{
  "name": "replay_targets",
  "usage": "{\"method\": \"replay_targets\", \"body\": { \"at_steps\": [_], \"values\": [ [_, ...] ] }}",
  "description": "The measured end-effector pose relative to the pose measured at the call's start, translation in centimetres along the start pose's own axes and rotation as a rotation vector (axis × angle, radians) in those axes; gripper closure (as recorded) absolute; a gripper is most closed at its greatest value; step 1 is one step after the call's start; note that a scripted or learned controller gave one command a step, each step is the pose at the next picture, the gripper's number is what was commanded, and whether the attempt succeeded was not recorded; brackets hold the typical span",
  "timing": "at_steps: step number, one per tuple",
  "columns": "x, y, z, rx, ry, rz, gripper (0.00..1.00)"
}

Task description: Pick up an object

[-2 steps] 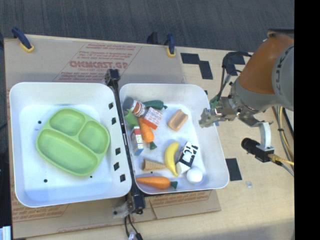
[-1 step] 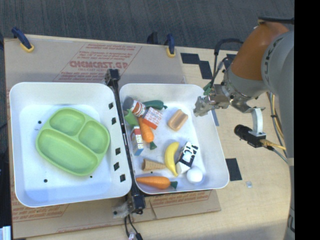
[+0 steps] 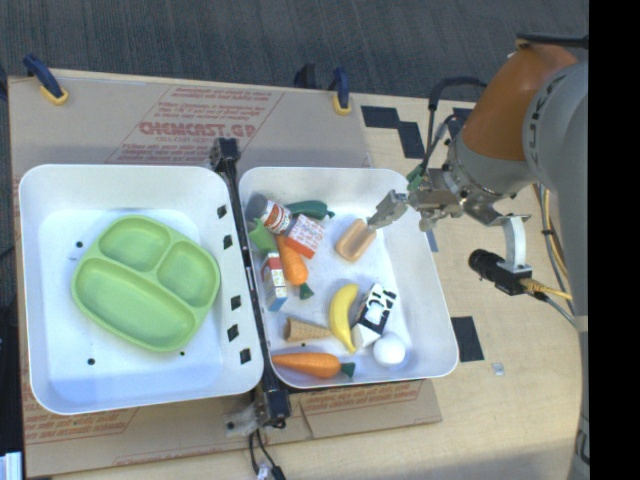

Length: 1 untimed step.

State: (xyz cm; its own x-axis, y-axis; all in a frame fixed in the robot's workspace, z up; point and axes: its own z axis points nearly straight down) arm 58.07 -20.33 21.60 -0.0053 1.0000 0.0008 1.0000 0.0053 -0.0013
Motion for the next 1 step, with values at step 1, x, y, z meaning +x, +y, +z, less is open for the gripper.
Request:
{"method": "replay_targets", "body": {
  "at_steps": [1],
  "values": [
    [-0.73,-8.46,12.43,0.002,0.001,-0.001,0.00]
  ]
}}
